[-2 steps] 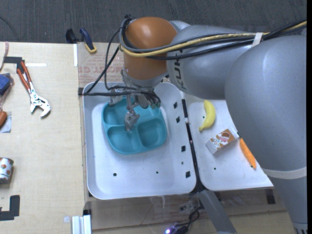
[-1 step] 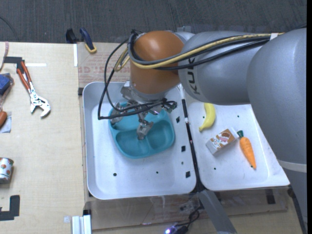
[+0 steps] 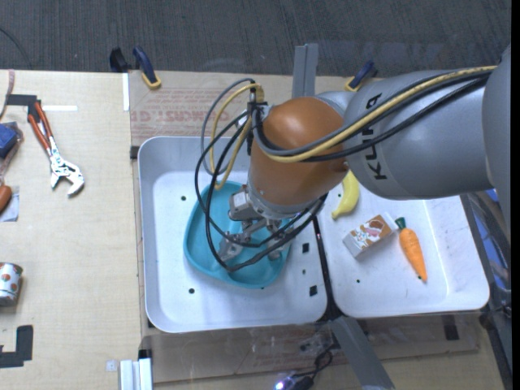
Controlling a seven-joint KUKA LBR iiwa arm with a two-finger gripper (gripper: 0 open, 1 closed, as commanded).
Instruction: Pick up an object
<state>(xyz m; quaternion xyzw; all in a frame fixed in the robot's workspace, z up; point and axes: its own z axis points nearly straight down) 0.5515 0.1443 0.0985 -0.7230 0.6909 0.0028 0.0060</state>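
1. Arm: grey KUKA iiwa arm (image 3: 422, 140) with an orange band above the wrist, reaching in from the right edge; its bulk crosses the far part of the right bin and ends over the left bin; black and yellow cables loop around the wrist.
2. Gripper: two-finger gripper (image 3: 236, 246) hangs below the orange band, down inside the left bin; it sits over the blue dish, partly screened by cables, so whether it is released, clenched or grasping anything cannot be told.
3. Left bin: shallow white plastic bin (image 3: 162, 242) on the bench; it holds a shallow turquoise-blue plastic dish (image 3: 199, 238), which lies near the bin's middle, directly under the wrist.
4. Right bin: shallow white plastic bin (image 3: 455, 291), touching the left bin along their shared wall; it holds three things; a yellow banana (image 3: 348, 197) at its far left, partly hidden by the arm; a small white and brown printed carton (image 3: 368, 236) lying near the middle; an orange toy carrot with a green top (image 3: 413, 252) just right of the carton.
5. Bench: pale wooden bench top (image 3: 73, 275) to the left of the bins; an adjustable wrench with red handles (image 3: 53, 154) lies at the far left, well apart from both bins.
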